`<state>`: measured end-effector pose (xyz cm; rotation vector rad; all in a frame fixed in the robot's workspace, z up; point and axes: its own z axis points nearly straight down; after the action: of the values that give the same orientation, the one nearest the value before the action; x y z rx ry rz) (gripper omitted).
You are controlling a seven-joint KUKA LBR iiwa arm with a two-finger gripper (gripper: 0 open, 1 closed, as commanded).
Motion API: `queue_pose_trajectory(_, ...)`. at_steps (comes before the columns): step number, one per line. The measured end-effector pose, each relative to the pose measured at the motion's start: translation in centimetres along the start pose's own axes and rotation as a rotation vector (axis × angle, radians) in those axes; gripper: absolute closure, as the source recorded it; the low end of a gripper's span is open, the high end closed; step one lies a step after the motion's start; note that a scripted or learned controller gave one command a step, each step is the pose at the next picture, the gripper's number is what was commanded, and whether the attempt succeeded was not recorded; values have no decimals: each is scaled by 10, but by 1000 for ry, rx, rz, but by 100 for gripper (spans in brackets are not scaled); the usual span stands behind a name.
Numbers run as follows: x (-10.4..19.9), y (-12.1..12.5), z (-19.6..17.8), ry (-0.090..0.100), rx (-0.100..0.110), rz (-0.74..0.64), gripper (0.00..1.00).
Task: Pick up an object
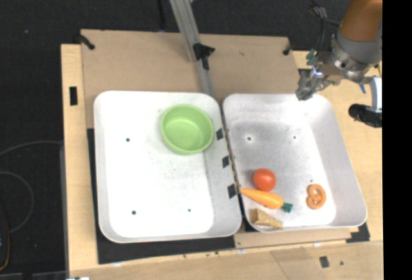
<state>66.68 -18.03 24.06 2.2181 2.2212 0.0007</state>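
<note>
Camera view: your gripper (308, 90) hangs over the far right corner of the right bin (283, 121), and whether it is spread or pressed together cannot be told from here. The pickable things lie well apart from it along the bin's near edge: a tomato (264, 179) just above a carrot (262, 197), whose long axis runs roughly left to right, and an orange pretzel (315, 196) nearby.

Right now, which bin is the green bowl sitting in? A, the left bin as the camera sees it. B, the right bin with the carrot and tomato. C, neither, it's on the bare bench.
A: the green bowl sits inside the left bin, near its upper right corner, while the carrot and tomato lie in the right bin.
</note>
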Motion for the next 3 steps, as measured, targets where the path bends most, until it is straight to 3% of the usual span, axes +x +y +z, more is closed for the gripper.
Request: queue_pose_trajectory(3,143,4,4,2,0,-5,100)
